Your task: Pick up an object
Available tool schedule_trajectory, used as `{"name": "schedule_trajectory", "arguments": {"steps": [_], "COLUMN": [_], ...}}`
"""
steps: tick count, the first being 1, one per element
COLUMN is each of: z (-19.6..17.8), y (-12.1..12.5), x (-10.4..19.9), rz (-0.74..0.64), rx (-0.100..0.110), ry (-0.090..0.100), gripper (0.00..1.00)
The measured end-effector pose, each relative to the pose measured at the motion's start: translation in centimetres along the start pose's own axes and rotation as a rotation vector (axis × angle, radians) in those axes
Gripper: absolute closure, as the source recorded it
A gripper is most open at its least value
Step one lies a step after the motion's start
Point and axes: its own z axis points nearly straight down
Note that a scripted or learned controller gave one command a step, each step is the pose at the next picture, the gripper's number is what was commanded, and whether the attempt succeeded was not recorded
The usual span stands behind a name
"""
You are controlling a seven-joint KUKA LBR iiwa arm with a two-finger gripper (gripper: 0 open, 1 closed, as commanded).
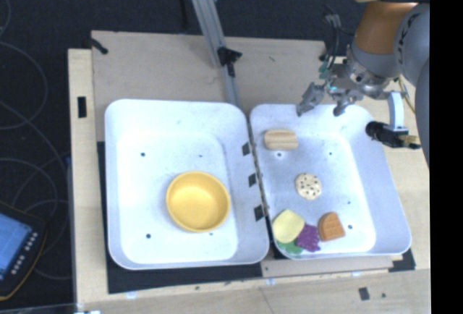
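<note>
Tan bread roll (281, 139) is seen lying in the right bin (362, 160), below and left of the gripper (322, 104), whose jaws are spread and hold nothing; a cookie (308, 186) lies farther below.

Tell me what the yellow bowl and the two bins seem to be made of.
The yellow bowl looks like smooth plastic: even colour, soft sheen. The left bin and the right bin look like matte white moulded plastic with rounded corners, though coated metal is possible.
</note>
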Motion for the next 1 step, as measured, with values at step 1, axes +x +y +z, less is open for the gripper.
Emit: {"name": "schedule_trajectory", "arguments": {"steps": [1], "z": [0.0], "y": [-0.01], "x": [-0.05], "rz": [0.0], "rx": [0.001], "ry": [-0.001], "gripper": [0.0]}}
